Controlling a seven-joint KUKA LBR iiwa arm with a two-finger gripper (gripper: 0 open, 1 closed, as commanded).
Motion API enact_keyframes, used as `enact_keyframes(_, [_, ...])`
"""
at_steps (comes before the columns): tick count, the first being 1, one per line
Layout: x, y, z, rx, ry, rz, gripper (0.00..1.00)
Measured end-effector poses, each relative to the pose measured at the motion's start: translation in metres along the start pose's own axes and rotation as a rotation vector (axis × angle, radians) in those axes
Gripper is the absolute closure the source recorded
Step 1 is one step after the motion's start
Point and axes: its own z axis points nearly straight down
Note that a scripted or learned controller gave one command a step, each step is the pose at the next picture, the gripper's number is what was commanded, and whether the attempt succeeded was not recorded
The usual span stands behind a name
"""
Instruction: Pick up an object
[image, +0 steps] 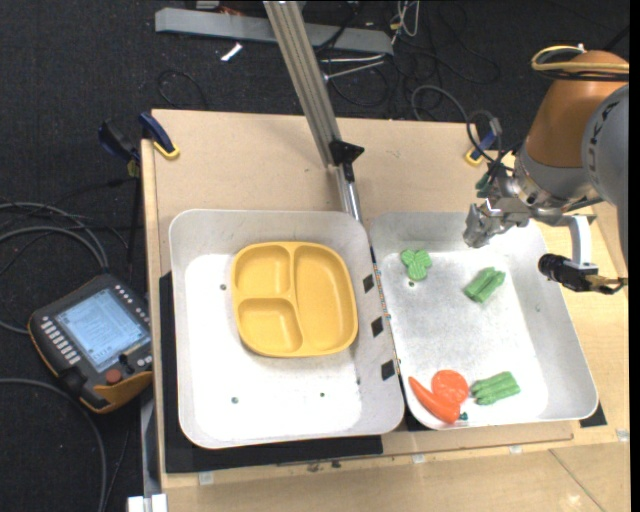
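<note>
Down at the near edge of the right bin lie an orange toy and a green toy, just beside each other. Both are far below the gripper and well apart from it.

The gripper hangs over the far side of the right bin, near its top rim. It points down toward the bin floor. Its tips look close together and nothing sits between them, so it holds no toy.

Closest to the gripper is a green stick toy. It lies just below the gripper and is not touching it. A little green leafy toy lies to the left of the gripper and a bit lower, near the bin's left wall.

The grey arm with its orange band comes in from the right, behind the gripper.

Far to the left of the gripper is the left bin. A yellow plate with three parts lies in it. Farther left still, off the bench, a hand controller with a screen rests on the dark floor.
</note>
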Motion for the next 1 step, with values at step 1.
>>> enact_keyframes(1, [-0.0089,0.0053,-0.0591,0.000,-0.001,0.001,1.00])
